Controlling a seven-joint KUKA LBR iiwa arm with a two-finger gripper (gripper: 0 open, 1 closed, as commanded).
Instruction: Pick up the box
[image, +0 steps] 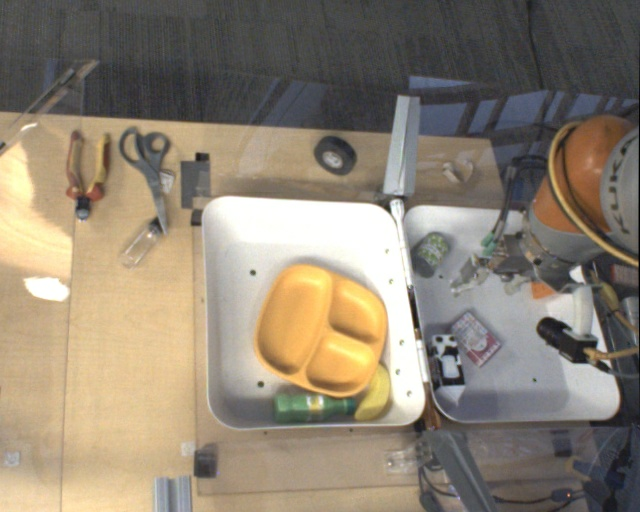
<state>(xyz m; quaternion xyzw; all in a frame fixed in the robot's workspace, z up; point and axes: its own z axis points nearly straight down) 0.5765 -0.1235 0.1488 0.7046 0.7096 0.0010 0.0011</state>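
Box (475, 338) lies flat in the right bin (600, 405), near its left wall, w/ a small black-and-white item (446, 360) just beside it. Gripper (490, 270) hangs over the bin's upper part, apart from the box; fingers' spread can't tell, too cluttered w/ cables. Left bin (230, 230) holds a yellow tray (322, 327), green bottle (312, 405), likely just distractors. Scissors (150, 165) and pliers (85, 172) sit on the worktop (120, 350).

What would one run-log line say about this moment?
arm: over right bin | hand: above bin floor | box: lying in right bin, not held
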